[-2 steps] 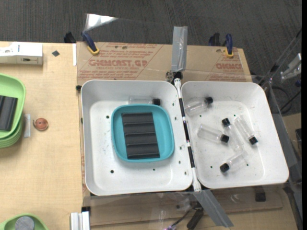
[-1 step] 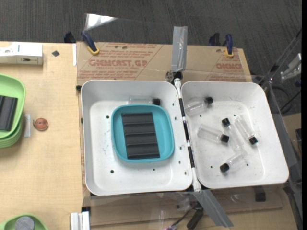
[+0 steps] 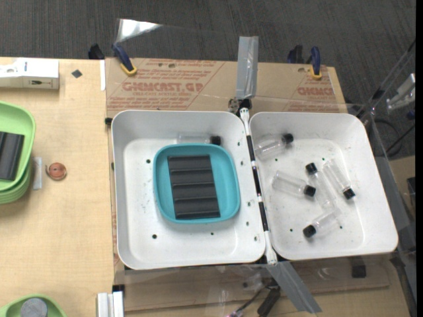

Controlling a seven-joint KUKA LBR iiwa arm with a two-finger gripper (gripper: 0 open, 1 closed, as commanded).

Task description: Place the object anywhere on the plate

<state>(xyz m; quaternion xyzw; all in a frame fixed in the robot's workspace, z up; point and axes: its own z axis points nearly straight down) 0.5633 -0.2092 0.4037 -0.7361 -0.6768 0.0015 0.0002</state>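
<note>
— Okay, what's hard to read?

— Claw state: can't tell. The clear plastic vials with black caps nearly vanish against the white right bin; mostly the caps give them away. There looks to be a loose cap, body unclear. The stacked green bowls are cut off by the left edge.

— Materials?

— Bins are shallow, glossy white, with rounded corners, side by side on the table. The teal rounded-square plate sits in the left bin and carries a black ribbed block with four ridges.

— Where are the vials, and how do they point?

— None on the plate. Four in the right bin, all lying down. The top-left vial is roughly level, cap to the right. The middle one has its cap right and slightly down. The right-hand vial lies diagonally, cap towards lower right. The front vial is diagonal, cap lower left. A fifth vial lies in the left bin just behind the plate, long axis left-right, cap right.
</note>
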